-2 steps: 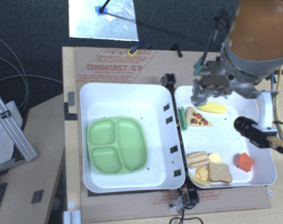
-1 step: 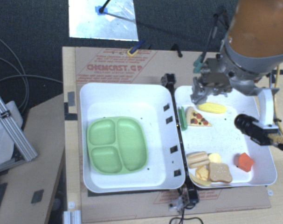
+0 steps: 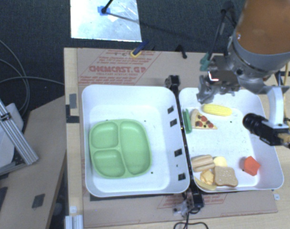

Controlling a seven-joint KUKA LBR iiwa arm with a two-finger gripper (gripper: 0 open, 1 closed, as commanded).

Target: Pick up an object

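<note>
Both bins, left (image 3: pixel 87 128) and right (image 3: pixel 273 173), appeared as smooth white plastic with a soft sheen; the divided green tray (image 3: pixel 120 148) looked matt plastic; the bench board (image 3: pixel 121 68) beneath resembled printed brown cardboard, dull and flat; the far sheet (image 3: pixel 105 12) gleamed like crinkled foil; the floor (image 3: pixel 25 27) seemed dark, rough carpet; the rail (image 3: pixel 8 125) at left looked like brushed aluminium; the corn cob (image 3: pixel 217 110), pizza slice (image 3: pixel 202 120) and orange block (image 3: pixel 251 165) appeared as moulded plastic toys.
</note>
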